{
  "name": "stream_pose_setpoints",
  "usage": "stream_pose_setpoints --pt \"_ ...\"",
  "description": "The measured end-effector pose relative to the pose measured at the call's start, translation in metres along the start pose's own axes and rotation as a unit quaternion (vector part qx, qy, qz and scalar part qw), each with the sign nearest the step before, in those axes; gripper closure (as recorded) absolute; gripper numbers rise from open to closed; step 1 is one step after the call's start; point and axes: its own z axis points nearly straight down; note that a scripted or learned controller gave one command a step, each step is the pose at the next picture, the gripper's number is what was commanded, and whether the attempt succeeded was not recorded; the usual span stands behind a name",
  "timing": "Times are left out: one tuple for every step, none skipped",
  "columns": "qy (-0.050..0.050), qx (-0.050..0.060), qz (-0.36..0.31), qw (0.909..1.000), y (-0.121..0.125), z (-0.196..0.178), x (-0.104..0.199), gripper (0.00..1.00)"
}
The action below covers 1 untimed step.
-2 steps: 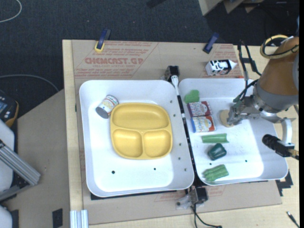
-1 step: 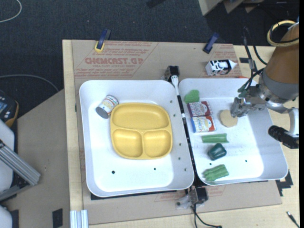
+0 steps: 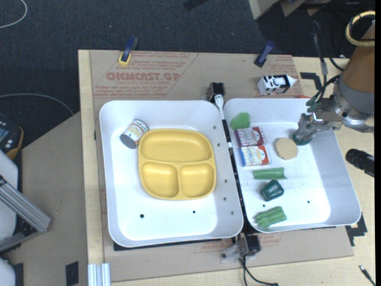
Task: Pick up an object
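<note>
My gripper [image 3: 303,137] hangs low over the right bin [image 3: 333,183], close beside the right edge of a round tan cookie [image 3: 286,148]. Nothing shows between its fingers. Left of the cookie lie two small red-and-white packets [image 3: 251,146]. A green piece [image 3: 240,121] sits at the bin's back left. Nearer the front lie a green bean pod [image 3: 269,173], a dark green pepper [image 3: 272,190] and a green pickle-like piece [image 3: 271,217].
The left bin [image 3: 113,159] holds a yellow divided plate [image 3: 177,162] and a small can [image 3: 134,133] lying at its back left. A black-and-white carton [image 3: 277,84] sits on the bench behind the right bin. The arm's grey and orange body fills the upper right.
</note>
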Motion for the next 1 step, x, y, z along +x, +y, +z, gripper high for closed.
stream_pose_setpoints --pt "0.002 0.004 -0.002 1.0000 -0.0098 -0.0066 0.0503 1.00"
